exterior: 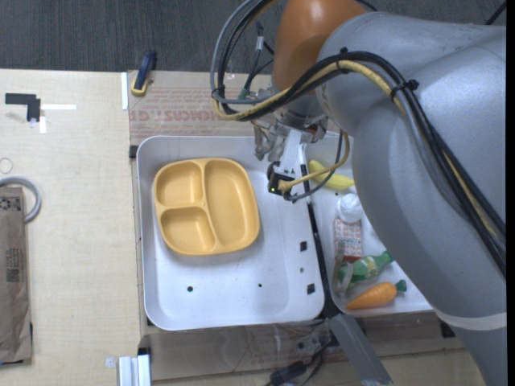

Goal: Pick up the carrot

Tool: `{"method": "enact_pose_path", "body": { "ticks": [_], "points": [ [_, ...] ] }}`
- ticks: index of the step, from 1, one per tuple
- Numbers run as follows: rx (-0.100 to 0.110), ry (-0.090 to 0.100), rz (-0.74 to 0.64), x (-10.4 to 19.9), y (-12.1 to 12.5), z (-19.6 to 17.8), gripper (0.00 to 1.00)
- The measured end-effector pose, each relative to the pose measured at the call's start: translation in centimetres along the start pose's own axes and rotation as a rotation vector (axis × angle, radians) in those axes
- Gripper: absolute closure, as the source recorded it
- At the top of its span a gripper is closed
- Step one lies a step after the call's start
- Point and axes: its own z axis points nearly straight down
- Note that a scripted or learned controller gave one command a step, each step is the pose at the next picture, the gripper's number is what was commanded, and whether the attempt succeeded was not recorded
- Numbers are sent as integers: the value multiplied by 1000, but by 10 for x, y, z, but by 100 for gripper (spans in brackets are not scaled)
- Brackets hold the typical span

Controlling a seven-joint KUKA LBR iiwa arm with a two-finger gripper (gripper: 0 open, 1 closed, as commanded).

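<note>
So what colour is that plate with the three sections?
The plate is yellow, a warm mustard shade, seen clearly in the camera view, lying in the left bin.

Orange carrot (pixel 372 296) — yellow plate (pixel 207 206)

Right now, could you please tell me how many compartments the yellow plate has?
3: on the yellow plate in the left bin, one small at upper left, one small at lower left, one long down the right side.

Two shallow white bins (pixel 161 296) hold one yellow three-compartment plastic plate (pixel 207 206), one orange carrot (pixel 372 296), one yellow banana (pixel 331 177) and one white-capped bottle (pixel 348 230).
</note>
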Motion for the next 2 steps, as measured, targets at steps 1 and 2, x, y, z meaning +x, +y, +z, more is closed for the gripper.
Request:
{"method": "enact_pose_path", "body": {
  "ticks": [1,2],
  "points": [
    [-1,0,286,-76,27,-13,100],
    [-2,2,133,1,0,86,100]
  ]
}}
